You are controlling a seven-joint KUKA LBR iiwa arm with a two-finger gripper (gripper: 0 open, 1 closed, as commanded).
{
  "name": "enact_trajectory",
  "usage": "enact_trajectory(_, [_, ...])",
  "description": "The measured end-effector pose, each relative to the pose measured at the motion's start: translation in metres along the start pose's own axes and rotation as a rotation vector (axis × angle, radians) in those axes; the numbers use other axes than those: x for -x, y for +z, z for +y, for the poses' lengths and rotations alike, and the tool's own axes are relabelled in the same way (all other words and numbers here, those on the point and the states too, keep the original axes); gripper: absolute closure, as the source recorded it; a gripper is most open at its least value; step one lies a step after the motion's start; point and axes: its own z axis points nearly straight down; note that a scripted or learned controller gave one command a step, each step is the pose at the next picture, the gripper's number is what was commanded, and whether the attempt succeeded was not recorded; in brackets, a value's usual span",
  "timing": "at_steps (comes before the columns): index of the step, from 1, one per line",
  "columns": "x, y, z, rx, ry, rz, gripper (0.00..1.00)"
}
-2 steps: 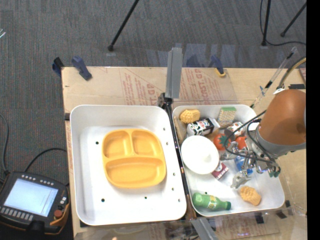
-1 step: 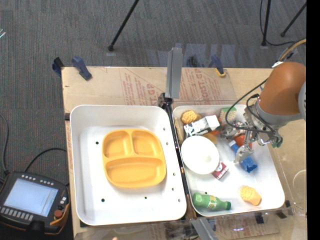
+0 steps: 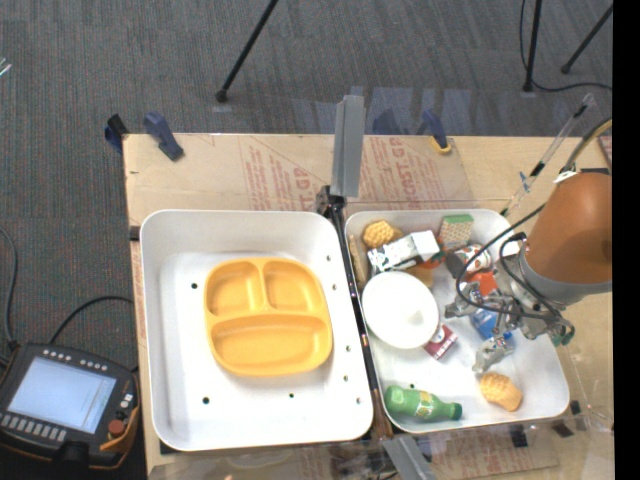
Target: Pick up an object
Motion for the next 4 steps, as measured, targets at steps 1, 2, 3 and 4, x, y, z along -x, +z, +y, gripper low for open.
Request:
enact_trajectory(1, [0.018,0.0,-0.002,-0.001,-0.082,-0.002,0.0])
enact_trajectory(2, [0.045,-0.001,0.014,-0.003,-0.139,-0.004,0.0])
enact_trajectory(3, [0.051,-0.002,0.023,-0.006,-0.076,-0.004,0.0])
enact_trajectory(4, [0.004,-0.001,-0.015,-0.002,-0.087,-0.001,0.0])
